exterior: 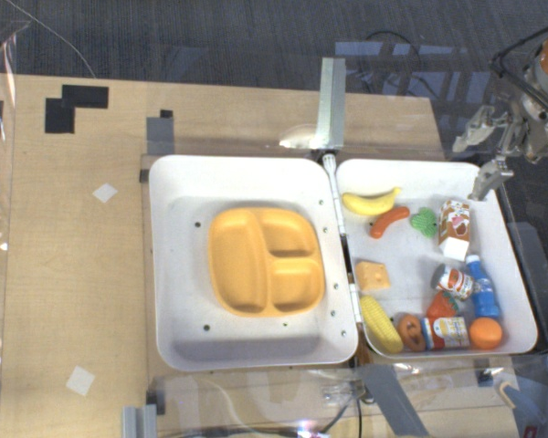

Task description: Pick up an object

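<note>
Nothing has been picked up yet, as far as this view shows; the whole grasp is left to do. Taking the yellow tray [260,261] as landmark, it sits alone in the left bin [164,245], one tray with three compartments, all bare.

Every candidate lies to the tray's right, in the right bin [521,322]. Nearest the camera there: one corn cob [381,324], one brown round item [408,328] I cannot identify, one red-labelled can [445,332] and one orange [486,333]. Beyond those: one cracker-like square [373,276], one small jar [454,282], one blue bottle [480,288]. Farther still: one carrot-like orange piece [389,222], one green piece [425,221], one carton [454,229] and one banana [370,202].

Farthest, beyond the right bin's far right corner, the gripper [493,153] hangs above the desk [73,272], its fingers spread apart with nothing between them.
</note>
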Robot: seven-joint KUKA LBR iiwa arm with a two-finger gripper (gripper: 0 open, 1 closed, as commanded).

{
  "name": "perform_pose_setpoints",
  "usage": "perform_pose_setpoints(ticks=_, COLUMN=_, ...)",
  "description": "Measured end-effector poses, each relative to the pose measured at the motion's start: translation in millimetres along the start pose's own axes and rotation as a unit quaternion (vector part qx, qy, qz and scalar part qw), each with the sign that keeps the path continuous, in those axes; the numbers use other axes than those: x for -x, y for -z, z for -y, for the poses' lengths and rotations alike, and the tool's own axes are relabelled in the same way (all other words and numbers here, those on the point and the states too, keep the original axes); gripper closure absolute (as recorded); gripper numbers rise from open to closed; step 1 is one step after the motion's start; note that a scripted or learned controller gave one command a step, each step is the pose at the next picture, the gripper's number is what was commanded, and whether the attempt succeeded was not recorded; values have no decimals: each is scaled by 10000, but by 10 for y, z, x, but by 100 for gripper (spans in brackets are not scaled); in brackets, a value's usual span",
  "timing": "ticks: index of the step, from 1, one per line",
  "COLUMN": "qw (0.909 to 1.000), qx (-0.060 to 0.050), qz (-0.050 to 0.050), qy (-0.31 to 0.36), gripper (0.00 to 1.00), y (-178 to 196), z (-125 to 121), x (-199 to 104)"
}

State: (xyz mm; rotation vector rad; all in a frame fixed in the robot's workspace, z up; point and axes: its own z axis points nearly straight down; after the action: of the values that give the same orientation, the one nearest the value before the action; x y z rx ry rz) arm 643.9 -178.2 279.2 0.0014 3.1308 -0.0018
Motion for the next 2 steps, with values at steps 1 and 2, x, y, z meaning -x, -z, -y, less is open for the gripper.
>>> perform_pose_setpoints(ticks=1, qw=10000, qx=16, qz=-66, qy=-45, gripper=0, y=-1550, z=266, x=-236)
perform_pose_setpoints(ticks=2, qw=9831, qx=-5, qz=4, qy=-1829, gripper=0, y=-1855, z=259, x=-84)
